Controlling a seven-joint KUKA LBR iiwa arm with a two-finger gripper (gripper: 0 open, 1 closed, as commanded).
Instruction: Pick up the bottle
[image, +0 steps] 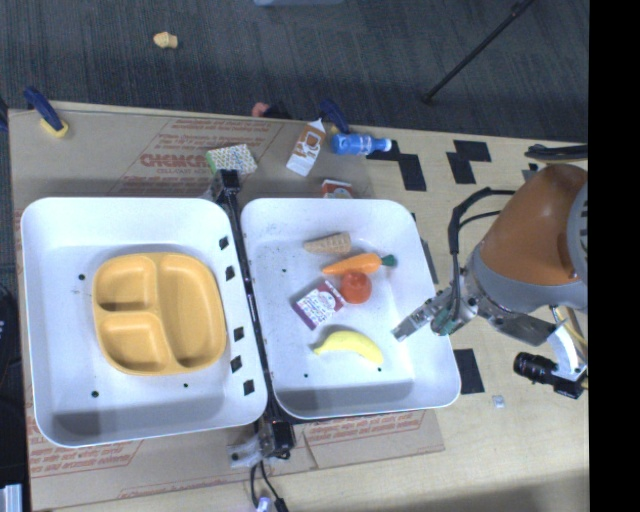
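Blue plastic bottle (358, 145) lay well beyond the gripper (418, 322) (finger state unclear), so any descent risked grabbing the yellow plastic banana (348, 346) instead.

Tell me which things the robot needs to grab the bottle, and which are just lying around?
For the job:
bottle, on the bench behind the right bin
hand, over the right bin's right edge

Just lying about:
banana
carrot
tomato
purple packet
cone
yellow tray in the left bin
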